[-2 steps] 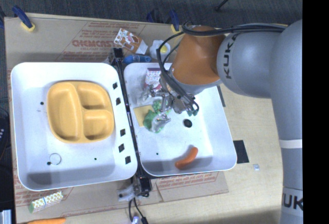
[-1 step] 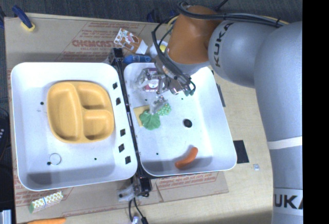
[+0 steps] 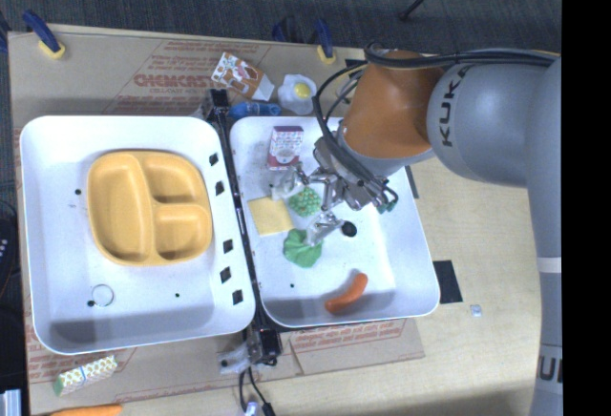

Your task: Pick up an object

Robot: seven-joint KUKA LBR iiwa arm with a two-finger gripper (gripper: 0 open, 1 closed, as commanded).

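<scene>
My gripper [image 3: 306, 205] is low in the right bin [image 3: 410, 252], with the orange-banded wrist just right of it. The fingers stand open, one [image 3: 288, 183] up-left and one [image 3: 322, 228] down-right of a small round green dotted object [image 3: 305, 202] that lies between them. I cannot tell whether they touch it. A yellow cheese slice [image 3: 269, 215] lies just left of it, and a green leafy piece [image 3: 303, 251] lies below. An orange sausage-shaped piece [image 3: 346, 292] rests near the bin's front. A pink packet [image 3: 285, 145] lies at the back.
The left bin [image 3: 38, 242] holds a yellow divided tray [image 3: 150, 206] and a small clear ring [image 3: 102, 295]. Behind the bins lie a snack packet [image 3: 235, 72], a blue item [image 3: 253, 109] and a yellow-white item [image 3: 298, 92]. A wrapped candy [image 3: 86, 374] sits at the front left.
</scene>
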